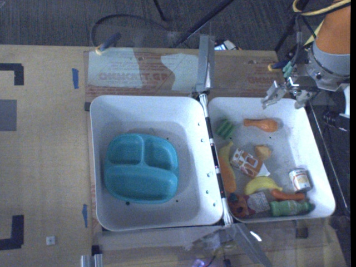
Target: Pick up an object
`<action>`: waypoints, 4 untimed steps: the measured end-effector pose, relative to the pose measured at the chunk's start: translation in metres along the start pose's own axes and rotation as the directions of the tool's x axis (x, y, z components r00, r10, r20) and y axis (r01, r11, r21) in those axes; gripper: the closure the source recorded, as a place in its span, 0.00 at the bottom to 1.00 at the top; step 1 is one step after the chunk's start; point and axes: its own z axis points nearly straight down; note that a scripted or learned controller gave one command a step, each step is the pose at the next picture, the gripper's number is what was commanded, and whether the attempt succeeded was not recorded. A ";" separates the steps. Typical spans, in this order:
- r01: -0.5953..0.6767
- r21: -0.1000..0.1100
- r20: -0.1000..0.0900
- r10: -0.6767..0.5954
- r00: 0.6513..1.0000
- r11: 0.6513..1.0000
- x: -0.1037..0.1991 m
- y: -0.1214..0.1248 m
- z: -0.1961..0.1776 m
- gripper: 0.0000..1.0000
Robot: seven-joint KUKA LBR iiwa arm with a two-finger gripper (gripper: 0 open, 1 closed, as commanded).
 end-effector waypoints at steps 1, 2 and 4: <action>0.012 0.000 0.000 -0.012 1.000 1.000 -0.005 -0.025 0.098 0.00; 0.059 -0.005 0.001 -0.059 0.998 0.998 -0.014 0.016 0.180 0.00; 0.331 -0.007 0.003 -0.331 0.943 0.943 -0.039 0.015 0.178 1.00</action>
